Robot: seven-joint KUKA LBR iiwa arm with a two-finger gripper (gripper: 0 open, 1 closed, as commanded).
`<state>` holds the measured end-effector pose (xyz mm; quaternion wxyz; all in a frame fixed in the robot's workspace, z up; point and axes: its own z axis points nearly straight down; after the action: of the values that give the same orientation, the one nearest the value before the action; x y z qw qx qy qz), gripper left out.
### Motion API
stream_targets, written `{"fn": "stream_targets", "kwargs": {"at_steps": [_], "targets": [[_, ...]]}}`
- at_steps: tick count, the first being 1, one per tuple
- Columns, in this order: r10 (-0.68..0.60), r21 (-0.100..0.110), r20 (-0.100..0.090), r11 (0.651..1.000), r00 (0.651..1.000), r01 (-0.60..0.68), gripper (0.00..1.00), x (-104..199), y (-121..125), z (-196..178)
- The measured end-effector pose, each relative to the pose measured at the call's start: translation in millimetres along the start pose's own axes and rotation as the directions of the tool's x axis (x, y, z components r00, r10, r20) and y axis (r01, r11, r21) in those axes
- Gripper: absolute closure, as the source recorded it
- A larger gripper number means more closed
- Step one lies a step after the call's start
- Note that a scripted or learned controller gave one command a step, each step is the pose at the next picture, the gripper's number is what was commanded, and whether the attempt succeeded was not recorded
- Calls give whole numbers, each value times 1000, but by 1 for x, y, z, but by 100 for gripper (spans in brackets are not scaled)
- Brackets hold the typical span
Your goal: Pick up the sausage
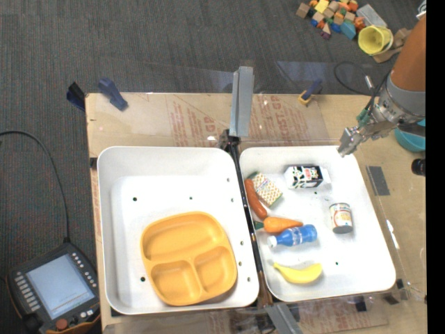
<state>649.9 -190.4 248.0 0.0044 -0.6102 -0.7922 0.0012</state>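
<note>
Sausage (254, 199) lies in right bin, well apart from hand (350, 142).

Two bins (115, 186) of smooth white plastic with a slight sheen; divided tray (188, 257) of matt yellow-orange plastic; sausage (254, 199) and carrot (281, 223) of glossy moulded plastic; banana (299, 273) smooth, satin yellow; bench top (181, 120) of bare brown board; floor (139, 33) of rough dark grey carpet.

Dark grey carpet (160, 40) surrounded the bench; toy blocks (332, 9) and a yellow cup (374, 39) lay far right.
</note>
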Motion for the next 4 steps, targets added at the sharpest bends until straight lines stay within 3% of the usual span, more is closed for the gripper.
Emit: {"fn": "stream_targets", "kwargs": {"at_steps": [1, 2, 4], "targets": [[-2, 2, -1, 1000, 1000, 2, 100, 0, 1, -8], [-140, -5, 4, 990, 990, 140, 100, -19, -10, 31], [-140, -4, 1, 990, 990, 140, 100, -19, -9, 14]]}}
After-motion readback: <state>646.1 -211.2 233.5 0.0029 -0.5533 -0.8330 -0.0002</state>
